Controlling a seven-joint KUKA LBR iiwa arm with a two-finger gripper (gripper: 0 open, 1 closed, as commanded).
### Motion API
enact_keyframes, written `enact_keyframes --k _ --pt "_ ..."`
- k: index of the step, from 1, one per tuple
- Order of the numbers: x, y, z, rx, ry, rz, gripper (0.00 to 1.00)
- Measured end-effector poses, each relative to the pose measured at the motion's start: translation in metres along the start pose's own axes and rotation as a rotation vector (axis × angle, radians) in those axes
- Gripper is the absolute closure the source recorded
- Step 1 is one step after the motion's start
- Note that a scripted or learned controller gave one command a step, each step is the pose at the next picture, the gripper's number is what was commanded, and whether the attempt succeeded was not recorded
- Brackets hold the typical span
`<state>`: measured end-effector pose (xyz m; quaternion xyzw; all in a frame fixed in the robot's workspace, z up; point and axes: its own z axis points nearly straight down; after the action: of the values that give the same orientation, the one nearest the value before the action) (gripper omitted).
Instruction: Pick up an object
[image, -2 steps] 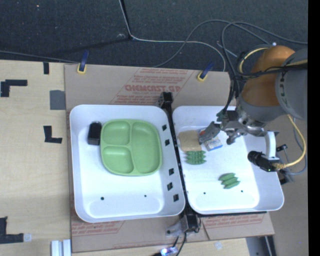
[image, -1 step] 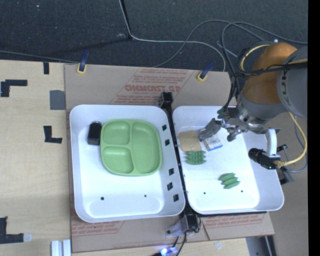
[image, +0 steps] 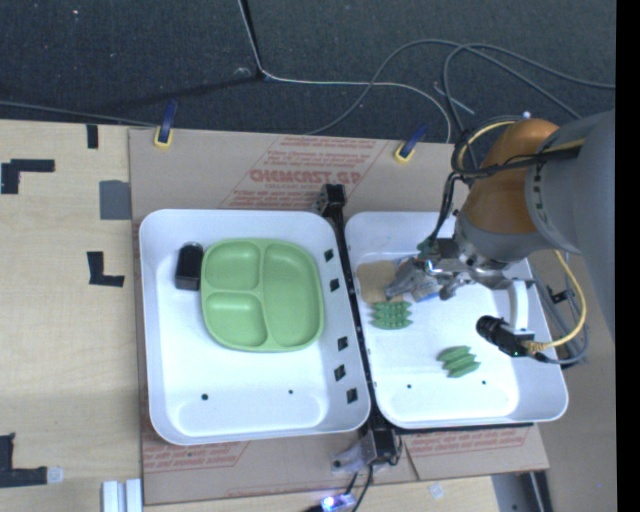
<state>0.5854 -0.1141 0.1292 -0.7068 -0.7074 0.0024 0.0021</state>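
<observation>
Pincer (image: 415, 285) low inside the right bin (image: 540, 400), at the end of the grey arm (image: 510, 200) that you see reaching in from the view's right. From this slant you cannot tell how far the pincer is open, and you cannot make out anything gripped in it.

Your nearest candidate is the spiky green piece (image: 390, 316). It lies on the bin floor just beside the pincer, below it in the view and slightly to its left. Whether the two touch, you cannot tell.

A tan flat piece (image: 372, 278) lies just left of the pincer, level with it, and its right edge runs under the pincer's tip. A green pod (image: 458, 361) lies further off, below the pincer and to its right, clearly apart from it and out on open bin floor.

Well to the left of the pincer you have the left bin (image: 160, 330). A green divided plate (image: 262, 295) lies flat in it. A small black block (image: 189, 266) rests against the edge of that plate that faces away from the pincer.

Both bins stand on a cardboard sheet (image: 300, 165) spread over the pale counter (image: 60, 330).
</observation>
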Motion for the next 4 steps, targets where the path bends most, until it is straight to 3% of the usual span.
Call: enact_keyframes --k 1,2,4 --pt "0.001 0.001 0.046 -0.007 0.000 -0.001 0.00" --pt "0.001 0.001 0.033 -0.008 -0.001 -0.002 1.00" --pt "0.004 0.005 -0.062 -0.010 0.000 -0.002 1.00"
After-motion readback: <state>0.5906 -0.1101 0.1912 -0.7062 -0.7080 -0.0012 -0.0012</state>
